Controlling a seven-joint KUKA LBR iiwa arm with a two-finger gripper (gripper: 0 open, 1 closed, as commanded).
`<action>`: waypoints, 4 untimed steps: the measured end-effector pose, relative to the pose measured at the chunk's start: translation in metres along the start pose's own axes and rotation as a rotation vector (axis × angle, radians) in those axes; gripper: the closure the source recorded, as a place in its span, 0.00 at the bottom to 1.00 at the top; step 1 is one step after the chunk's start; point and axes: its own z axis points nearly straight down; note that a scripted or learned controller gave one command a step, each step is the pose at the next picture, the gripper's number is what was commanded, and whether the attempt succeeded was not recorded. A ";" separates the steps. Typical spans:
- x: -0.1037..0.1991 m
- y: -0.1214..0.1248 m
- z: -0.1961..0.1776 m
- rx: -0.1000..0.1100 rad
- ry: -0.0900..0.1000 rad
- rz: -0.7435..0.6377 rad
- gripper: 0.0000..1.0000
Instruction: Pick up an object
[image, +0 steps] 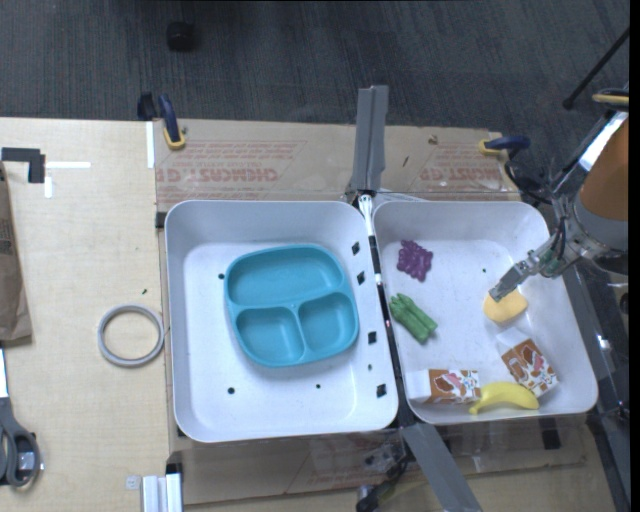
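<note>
1. Bench (80, 230): pale wood surface, with a brown cardboard sheet (260, 160) lying under the far edge of both bins.
2. Left bin (190, 330): shallow, white, rounded corners; it touches the right bin along a centre seam.
3. Right bin (460, 235): same make, just beside the left one.
4. Arm (605, 180): grey with an orange band, entering from the right edge and slanting down into the right bin.
5. Teal tray (290, 305): three compartments, lying flat in the middle of the left bin.
6. Tape ring (131, 334): pale, flat on the bench, left of the left bin and apart from it.
7. Scissors (15, 445): at the left edge of the bench, partly cut off.
8. Gripper (510, 283): low over the right half of the right bin, its tip at the upper edge of the yellow lump; from this angle it is not possible to say whether the tips are spread or pressed together.
9. Banana (505, 398): yellow, lying along the near wall of the right bin.
10. Two patterned orange-and-white packets: one (453, 384) touching the banana's left end, the other (528, 366) just above its right end.
11. Green vegetable (413, 317): near the seam, mid-bin.
12. Purple grapes (414, 259): above the green vegetable, apart from it.
13. Yellow lump (506, 307): rounded, directly below the gripper's tip, right of bin centre.
</note>
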 end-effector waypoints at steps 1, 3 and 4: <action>0.004 -0.011 0.041 -0.001 0.001 -0.379 0.00; 0.042 0.023 0.041 -0.001 0.002 -0.616 0.00; 0.014 -0.031 -0.048 0.000 0.001 -0.253 0.00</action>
